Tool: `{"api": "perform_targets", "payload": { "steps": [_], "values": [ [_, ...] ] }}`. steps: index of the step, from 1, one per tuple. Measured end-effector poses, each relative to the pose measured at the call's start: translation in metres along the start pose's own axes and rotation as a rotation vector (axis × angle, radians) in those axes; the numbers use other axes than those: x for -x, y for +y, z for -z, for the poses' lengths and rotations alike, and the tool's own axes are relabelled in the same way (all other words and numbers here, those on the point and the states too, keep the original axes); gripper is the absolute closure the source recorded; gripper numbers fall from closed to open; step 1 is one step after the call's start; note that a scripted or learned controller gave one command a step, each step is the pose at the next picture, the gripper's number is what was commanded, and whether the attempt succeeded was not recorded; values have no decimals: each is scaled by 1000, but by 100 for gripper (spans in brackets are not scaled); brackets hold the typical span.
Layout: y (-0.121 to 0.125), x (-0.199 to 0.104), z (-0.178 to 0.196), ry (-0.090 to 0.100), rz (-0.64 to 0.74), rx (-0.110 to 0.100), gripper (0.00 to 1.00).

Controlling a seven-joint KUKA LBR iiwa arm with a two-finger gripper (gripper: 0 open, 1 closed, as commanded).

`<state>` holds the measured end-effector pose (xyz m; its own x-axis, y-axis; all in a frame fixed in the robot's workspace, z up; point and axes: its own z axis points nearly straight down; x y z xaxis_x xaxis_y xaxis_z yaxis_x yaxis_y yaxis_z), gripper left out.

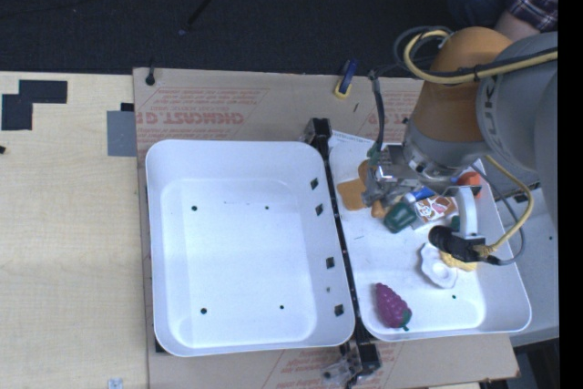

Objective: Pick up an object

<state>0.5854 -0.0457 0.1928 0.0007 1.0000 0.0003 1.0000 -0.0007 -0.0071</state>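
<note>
Down in the right-hand shallow white bin, the metal two-finger gripper hangs among clutter, a dark green block just beside it, a purple grape-like bunch well apart.

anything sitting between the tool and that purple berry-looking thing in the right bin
Nothing visible does. The tool is low at the far end of the right white bin, among a clutter of small items. The purple berry-shaped object lies alone near the front wall, with bare bin floor between them.
</note>
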Motion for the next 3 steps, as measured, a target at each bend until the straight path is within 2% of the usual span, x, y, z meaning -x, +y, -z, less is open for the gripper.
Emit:
{"api": "perform_targets", "payload": {
  "steps": [2,3],
  "values": [
    [1,1,19,0,1,-3,100],
    [54,-20,39,0,3,10,100]
  ]
}}
